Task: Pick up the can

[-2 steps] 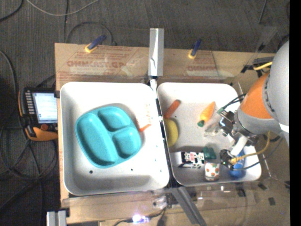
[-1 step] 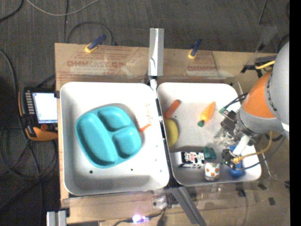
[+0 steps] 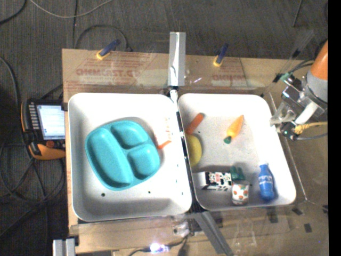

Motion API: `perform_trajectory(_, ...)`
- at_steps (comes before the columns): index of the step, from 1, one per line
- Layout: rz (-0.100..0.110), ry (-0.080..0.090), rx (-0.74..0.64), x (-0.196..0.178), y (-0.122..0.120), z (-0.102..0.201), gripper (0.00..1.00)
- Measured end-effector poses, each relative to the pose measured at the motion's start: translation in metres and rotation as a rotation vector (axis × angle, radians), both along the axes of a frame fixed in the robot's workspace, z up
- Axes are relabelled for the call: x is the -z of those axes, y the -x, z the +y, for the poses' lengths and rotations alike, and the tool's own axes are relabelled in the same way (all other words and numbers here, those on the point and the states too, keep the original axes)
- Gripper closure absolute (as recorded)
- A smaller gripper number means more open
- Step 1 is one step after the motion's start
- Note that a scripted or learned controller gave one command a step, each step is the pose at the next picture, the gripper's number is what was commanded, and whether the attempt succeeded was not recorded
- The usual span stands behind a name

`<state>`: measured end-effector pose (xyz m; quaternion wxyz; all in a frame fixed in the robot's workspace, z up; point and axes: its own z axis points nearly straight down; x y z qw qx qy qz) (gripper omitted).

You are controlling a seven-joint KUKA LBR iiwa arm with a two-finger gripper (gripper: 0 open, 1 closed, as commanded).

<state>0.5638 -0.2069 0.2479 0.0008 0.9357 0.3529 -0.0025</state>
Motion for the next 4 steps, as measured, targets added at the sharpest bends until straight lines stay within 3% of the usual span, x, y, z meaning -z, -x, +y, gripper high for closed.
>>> perform_trajectory(1, 0.002, -0.003, -0.071, 0.032, 0.021, 0.108, 1.00)
perform_trajectory(2, 0.002, -0.002, -0.070, 0.031, 0.021, 0.107, 0.00)
perform_trajectory(3, -0.001, 0.000, -0.132, -0.062, 0.052, 0.045, 0.00)
perform_trajectory(4, 0.000, -0.003, 0.056, 0.049, 0.060, 0.121, 0.00)
